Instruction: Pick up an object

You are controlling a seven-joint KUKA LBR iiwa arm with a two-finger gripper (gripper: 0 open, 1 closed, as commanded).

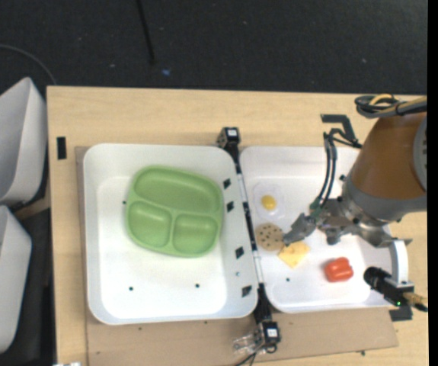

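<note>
In the right bin (295, 160) lie a small yellow round piece (268, 202), a brown chocolate-chip cookie (268, 236), a yellow cheese wedge (295, 255) and a red pepper-like object (338, 270). My gripper (298, 230) reaches in from the right and sits low over the bin, just above the cheese wedge and right of the cookie. Its dark fingers look slightly apart, with nothing visibly between them.
The left bin (104, 273) bears a green divided plate (174, 211). A black-clipped divider (243, 219) runs between the bins. The arm's orange band and cables (386, 166) hang over the right bin's far right side. White objects stand off the bench at the left.
</note>
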